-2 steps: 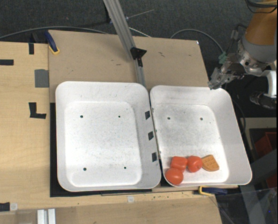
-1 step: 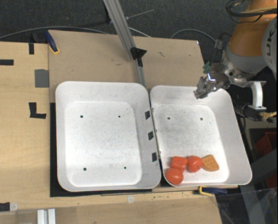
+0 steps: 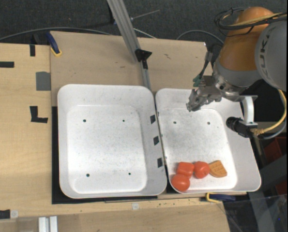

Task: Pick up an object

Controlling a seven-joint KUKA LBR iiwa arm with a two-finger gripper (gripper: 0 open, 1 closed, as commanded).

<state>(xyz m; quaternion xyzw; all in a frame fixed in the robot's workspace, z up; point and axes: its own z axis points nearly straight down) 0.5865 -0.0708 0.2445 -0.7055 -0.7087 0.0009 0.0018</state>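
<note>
Objects to pick sit well below the gripper, toward the near edge of the right bin: three red tomato-like pieces packed touching, and an orange wedge just beside them. Whether the gripper is wide or narrow I cannot tell. A good try would bring it down over the wedge, the freest piece, since the rounded, glossy red ones crowd together and may roll. Both bins look like smooth, speckled white plastic; the left bin lies far to its side on the pale wooden tabletop.
</note>
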